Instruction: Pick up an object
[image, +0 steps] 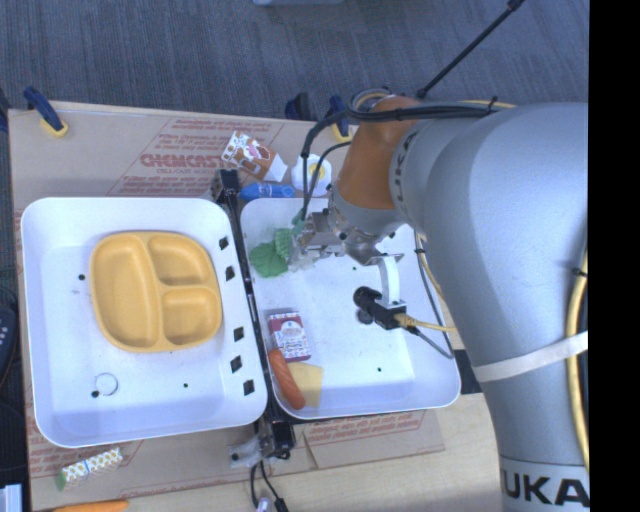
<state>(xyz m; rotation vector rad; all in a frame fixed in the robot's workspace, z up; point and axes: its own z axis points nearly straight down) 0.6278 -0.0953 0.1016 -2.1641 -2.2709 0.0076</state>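
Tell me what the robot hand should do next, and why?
Probably dip a little lower onto the green toy. The hand sits right beside it at the top of the right bin, and nothing shows between its fingers, so it likely has to settle around the toy before closing.

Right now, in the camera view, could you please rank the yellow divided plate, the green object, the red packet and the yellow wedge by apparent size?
1. Yellow divided plate, by far the largest.
2. Green object, partly hidden near the gripper.
3. Red packet and yellow wedge look alike; I won't rank them.
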